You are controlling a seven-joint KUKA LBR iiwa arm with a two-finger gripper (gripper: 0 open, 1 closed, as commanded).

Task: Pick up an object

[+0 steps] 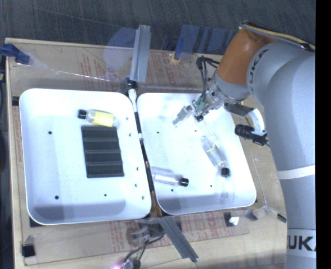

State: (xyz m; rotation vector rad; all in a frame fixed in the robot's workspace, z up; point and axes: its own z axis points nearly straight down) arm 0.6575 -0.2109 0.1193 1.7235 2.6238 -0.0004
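Observation:
My gripper (pixel 189 113) hangs low over the upper middle of the right bin (pixel 241 190), with the orange-banded wrist just behind it to the right. A clear bottle with a black cap (pixel 215 154) lies slanted in that bin, below and to the right of the gripper and apart from it. A second clear bottle with a black cap (pixel 168 179) lies near the bin's front left. In the left bin (pixel 36 203) lie a small yellow bottle (pixel 99 117) and a black ridged block (pixel 102 151).
A metal divider bar (pixel 139 129) runs between the two bins. The grey arm fills the right side. Blue and grey fixtures (pixel 183 42) stand behind the bins on the wooden bench.

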